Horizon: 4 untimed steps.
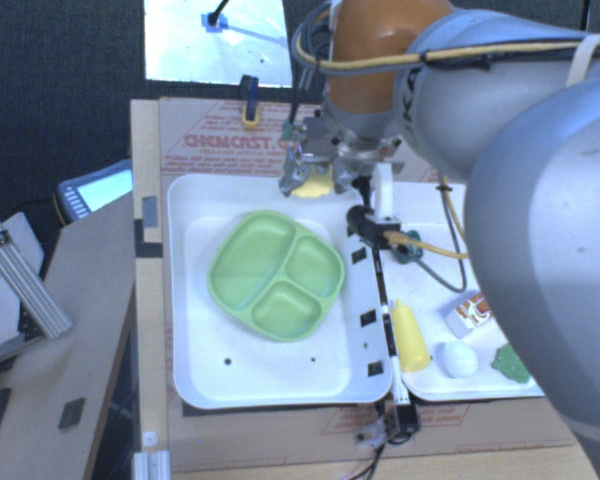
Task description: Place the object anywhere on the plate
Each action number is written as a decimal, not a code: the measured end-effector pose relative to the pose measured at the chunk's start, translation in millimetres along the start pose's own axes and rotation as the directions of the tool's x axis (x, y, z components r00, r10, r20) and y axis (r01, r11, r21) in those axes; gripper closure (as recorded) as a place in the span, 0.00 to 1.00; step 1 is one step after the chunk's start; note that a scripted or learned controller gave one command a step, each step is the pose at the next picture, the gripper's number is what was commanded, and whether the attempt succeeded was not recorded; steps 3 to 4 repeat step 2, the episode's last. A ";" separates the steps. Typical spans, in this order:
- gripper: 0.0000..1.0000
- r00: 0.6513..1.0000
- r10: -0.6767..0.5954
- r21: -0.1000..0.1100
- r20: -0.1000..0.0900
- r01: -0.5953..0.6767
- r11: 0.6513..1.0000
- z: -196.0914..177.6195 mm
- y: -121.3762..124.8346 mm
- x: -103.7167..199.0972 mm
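Board (230,140) reads CHEMCAST | tool (310,176) – clamped on yellow object (313,187) – beyond green plate (276,274)

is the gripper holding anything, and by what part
A small yellow object sits at the gripper tips, above the bin's far edge, seemingly pinched by its left end; the exact hold is hard to see.

In the right bin (430,386) lie a yellow bottle-like item (411,335), a white ball (458,359) and something green (513,365).
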<state>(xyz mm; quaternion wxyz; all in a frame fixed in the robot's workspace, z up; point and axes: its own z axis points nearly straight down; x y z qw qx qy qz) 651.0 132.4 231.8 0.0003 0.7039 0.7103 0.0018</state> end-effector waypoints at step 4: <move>0.00 1.000 0.003 0.002 0.002 -0.003 1.000 15.7 -6.6 13.9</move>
